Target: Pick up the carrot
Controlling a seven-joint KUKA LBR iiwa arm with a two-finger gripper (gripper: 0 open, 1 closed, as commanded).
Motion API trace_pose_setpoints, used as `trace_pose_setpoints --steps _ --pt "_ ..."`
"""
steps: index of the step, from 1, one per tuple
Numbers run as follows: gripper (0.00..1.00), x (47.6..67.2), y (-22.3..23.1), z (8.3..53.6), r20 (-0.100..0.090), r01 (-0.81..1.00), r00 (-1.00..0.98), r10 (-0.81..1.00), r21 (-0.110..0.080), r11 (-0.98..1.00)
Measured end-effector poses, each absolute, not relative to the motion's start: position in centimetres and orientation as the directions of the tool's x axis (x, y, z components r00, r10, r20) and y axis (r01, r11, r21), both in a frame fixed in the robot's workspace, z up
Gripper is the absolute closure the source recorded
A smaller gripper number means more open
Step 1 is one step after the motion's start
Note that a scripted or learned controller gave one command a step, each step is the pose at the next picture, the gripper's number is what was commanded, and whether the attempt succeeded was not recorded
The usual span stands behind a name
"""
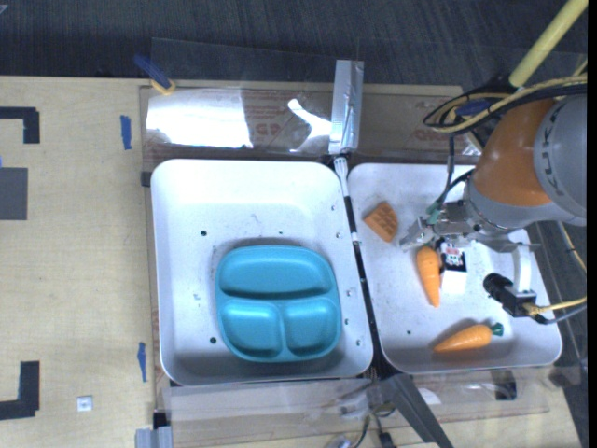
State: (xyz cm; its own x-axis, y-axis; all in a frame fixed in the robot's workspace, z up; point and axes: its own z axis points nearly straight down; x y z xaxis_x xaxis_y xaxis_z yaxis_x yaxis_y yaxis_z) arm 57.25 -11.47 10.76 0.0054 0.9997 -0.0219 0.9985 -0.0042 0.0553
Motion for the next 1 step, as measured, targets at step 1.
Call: trace_pose_setpoints --steps 1 --pt "0.00 54.54 -10.47 10.77 -0.024 0.995 -0.077 0.997 0.063 0.078"
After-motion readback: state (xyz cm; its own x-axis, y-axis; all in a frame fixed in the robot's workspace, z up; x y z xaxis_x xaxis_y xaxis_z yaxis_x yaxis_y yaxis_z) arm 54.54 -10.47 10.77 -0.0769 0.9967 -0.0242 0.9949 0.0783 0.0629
